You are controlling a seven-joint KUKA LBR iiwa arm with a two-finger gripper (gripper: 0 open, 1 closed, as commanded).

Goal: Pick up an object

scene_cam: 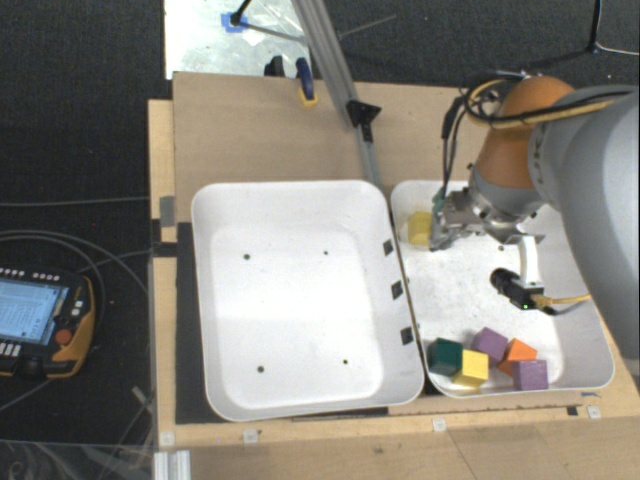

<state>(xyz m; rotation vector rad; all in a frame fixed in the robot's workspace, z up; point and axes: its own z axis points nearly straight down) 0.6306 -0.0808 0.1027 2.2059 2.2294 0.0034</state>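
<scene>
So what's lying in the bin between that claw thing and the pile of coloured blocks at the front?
Nothing. In the camera view, bare white bin floor separates the gripper from the coloured blocks. A yellow block sits beside the gripper.

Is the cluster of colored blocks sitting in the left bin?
No, the colored blocks lie bunched at the near edge of the right bin; the left bin is beside it.

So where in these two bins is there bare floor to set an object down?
The left bin has open floor from wall to wall. In the right bin, the middle strip between the gripper and the block cluster is bare. Its near edge is crowded with blocks, and its far corner holds a yellow block.
</scene>
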